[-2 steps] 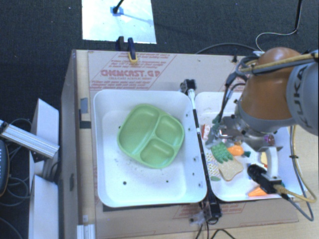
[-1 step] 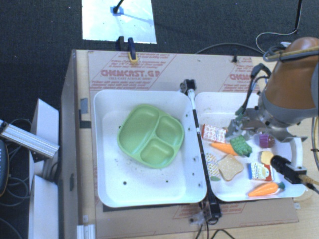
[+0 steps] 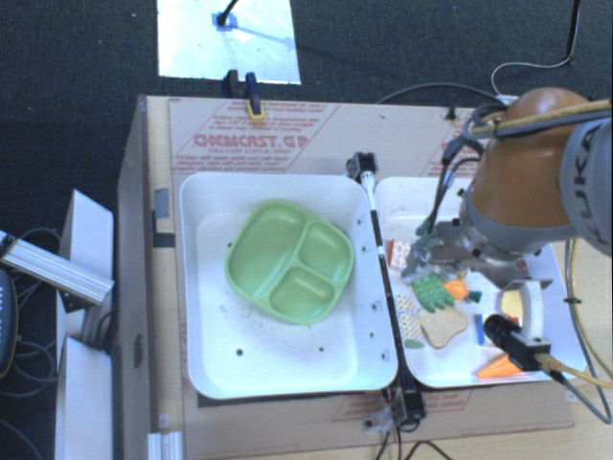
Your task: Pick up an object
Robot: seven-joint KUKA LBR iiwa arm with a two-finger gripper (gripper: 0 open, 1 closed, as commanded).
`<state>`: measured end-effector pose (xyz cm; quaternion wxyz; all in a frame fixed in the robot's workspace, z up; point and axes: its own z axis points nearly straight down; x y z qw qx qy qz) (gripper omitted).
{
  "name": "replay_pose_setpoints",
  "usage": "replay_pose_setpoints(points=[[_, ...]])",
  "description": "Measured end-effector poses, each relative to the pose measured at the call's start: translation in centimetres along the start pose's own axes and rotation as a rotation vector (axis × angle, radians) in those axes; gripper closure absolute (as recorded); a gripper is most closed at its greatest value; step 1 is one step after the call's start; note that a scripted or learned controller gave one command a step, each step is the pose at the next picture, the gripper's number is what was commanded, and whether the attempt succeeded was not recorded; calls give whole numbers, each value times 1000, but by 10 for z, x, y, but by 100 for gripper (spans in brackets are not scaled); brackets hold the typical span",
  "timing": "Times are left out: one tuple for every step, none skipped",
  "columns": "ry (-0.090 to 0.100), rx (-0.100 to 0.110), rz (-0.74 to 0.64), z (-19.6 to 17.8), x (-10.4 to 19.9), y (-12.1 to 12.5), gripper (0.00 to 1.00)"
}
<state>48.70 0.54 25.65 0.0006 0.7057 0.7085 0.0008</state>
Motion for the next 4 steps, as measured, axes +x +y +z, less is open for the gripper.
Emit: replay_pose_setpoints(points=[[0,1,-1,2,28,0,100],[1,0,-5,-8,28,1,100],[0,0,2,-9,10,0,100],[-1,0,2,11,-23,0,100]])
